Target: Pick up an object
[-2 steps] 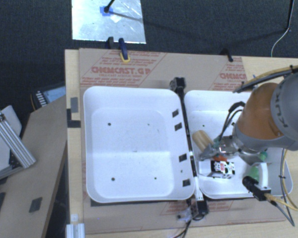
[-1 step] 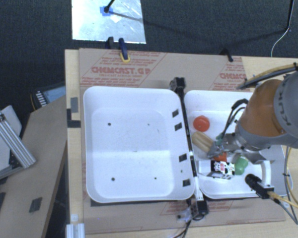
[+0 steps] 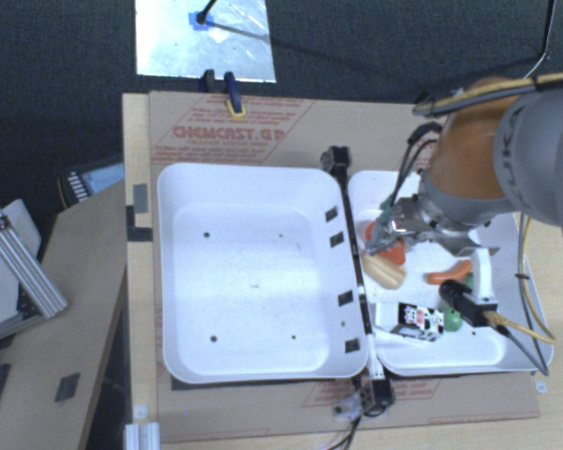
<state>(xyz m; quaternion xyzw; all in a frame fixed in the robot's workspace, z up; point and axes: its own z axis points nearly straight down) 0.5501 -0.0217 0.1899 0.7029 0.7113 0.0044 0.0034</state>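
Note:
My gripper [image 3: 390, 232] hangs low over the upper left part of the right bin [image 3: 488, 350], under the grey and orange wrist. A small red-orange object [image 3: 373, 233] lies right at its tip, partly hidden by it. Just below sits a tan, bun-like object [image 3: 383, 271]. An orange carrot-like piece [image 3: 448, 274] lies to the right of that. Near the bin's front are a black and white packet [image 3: 418, 318] and a small green object [image 3: 451, 320].
The left bin [image 3: 183, 251] stands beside the right one, with a black divider strip [image 3: 349, 251] between them. Cables [image 3: 530, 293] hang from the arm along the right bin's right side. Both bins rest on a cardboard sheet [image 3: 235, 125].

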